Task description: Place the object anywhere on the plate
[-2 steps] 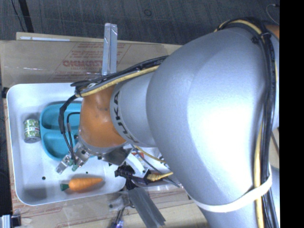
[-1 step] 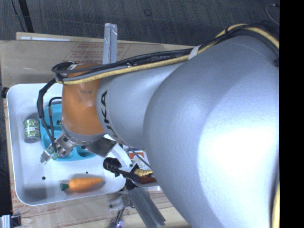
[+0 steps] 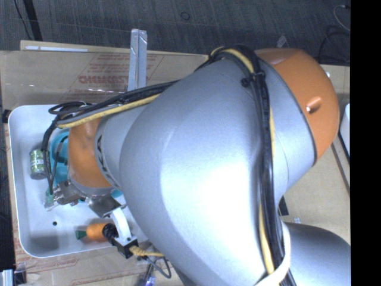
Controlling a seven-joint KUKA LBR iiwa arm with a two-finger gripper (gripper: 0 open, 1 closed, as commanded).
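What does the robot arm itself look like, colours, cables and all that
The arm is bulky, rounded, smooth grey, with glossy orange sections near the elbow and above the wrist. Black and yellow cables run along its casing. The gripper end is metallic with teal parts.

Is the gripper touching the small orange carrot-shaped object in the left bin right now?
Cannot tell. In the camera view, the gripper sits above and left of the orange carrot-shaped object, but the arm's bulk and mounted hardware crowd that spot, so neither contact nor gap shows plainly.

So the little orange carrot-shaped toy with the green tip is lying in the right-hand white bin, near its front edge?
Not quite: the camera view shows the orange carrot-shaped toy in the left-hand white bin, near its front edge, beside the grey arm.
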